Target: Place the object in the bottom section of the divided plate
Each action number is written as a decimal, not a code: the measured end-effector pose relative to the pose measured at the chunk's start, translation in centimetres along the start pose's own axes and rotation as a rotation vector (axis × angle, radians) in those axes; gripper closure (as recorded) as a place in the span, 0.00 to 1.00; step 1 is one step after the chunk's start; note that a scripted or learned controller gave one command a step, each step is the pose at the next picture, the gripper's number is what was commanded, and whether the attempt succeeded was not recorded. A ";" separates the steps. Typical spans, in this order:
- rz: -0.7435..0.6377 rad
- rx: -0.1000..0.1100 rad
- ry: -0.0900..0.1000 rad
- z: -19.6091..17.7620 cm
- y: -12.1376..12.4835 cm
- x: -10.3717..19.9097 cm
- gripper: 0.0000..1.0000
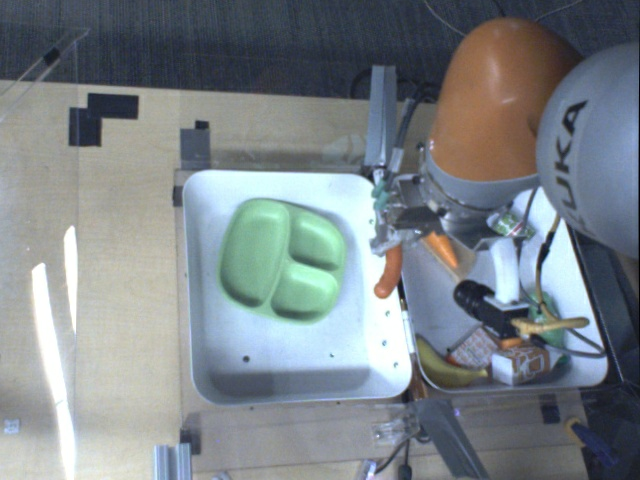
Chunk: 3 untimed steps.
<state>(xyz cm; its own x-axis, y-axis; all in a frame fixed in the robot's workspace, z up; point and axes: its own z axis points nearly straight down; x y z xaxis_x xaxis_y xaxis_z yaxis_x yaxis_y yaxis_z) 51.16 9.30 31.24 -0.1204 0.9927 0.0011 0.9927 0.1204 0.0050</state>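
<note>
The gripper point(386, 230) is pinching the long orange object point(388, 273) at its top end (probably light, stiff, rather slippery), beside the divided plate point(283, 258).

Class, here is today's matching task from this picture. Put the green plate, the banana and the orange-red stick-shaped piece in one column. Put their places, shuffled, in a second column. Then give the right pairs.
Things
1. green divided plate
2. banana
3. orange-red stick-shaped piece

Places
A. bottom corner of the right-hand bin, next to the other bin
B. at the rim between the two bins, just below the gripper
C. middle of the left-hand bin

Pairs: 1-C, 2-A, 3-B
</note>
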 end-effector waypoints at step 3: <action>-0.124 -0.001 0.000 8.7 9.4 0.1 1.00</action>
<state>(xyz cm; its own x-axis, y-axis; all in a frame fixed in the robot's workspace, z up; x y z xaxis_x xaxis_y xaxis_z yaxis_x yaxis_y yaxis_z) 60.56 10.53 22.63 -0.2419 0.9703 0.0002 0.9703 0.2419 0.0062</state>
